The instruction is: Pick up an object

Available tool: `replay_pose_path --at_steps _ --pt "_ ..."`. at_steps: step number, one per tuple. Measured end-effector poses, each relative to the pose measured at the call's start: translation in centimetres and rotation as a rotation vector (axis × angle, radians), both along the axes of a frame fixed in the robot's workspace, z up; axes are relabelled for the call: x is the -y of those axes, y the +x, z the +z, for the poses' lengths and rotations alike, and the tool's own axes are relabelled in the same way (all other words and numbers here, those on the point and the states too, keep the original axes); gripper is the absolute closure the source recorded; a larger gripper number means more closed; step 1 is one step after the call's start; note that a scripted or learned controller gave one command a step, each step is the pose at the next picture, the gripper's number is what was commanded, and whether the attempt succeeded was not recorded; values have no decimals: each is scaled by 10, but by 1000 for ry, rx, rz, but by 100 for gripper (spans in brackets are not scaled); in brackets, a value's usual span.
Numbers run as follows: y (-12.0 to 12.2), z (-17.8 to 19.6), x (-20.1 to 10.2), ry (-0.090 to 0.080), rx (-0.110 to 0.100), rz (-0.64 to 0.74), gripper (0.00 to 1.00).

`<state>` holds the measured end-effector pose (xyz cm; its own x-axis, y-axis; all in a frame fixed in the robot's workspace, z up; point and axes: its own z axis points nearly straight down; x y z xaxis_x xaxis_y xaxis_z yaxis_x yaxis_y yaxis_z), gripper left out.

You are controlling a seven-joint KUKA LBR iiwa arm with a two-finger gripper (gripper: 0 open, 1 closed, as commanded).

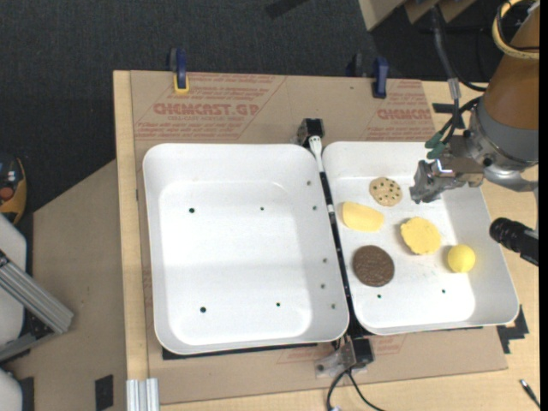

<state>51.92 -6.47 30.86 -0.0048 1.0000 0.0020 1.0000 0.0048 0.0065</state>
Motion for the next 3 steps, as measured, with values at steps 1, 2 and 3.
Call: replay_pose_path --at_steps 1,2,3 --pt "2 188 14 -5 16 -4 100" --pt "-41 220 53 -5 1 -9 100" --pt "-37 88 0 0 -20 0 100"
